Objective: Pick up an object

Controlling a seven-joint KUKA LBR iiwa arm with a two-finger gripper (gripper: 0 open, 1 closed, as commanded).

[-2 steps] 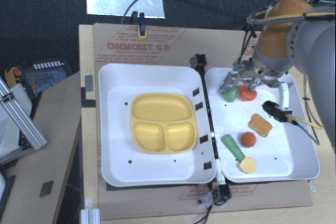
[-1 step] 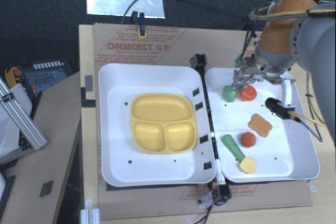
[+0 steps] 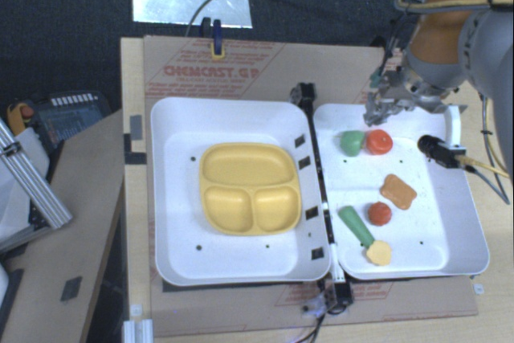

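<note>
We see the gripper above the red ball and green piece; its state we cannot tell.

Bench: tan top, carrying a printed cardboard sheet. On the sheet sat two shallow white bins: left bin and right bin, touching along a black hinge strip. A yellow clamp gripped the cardboard's far edge, behind the left bin.
</note>
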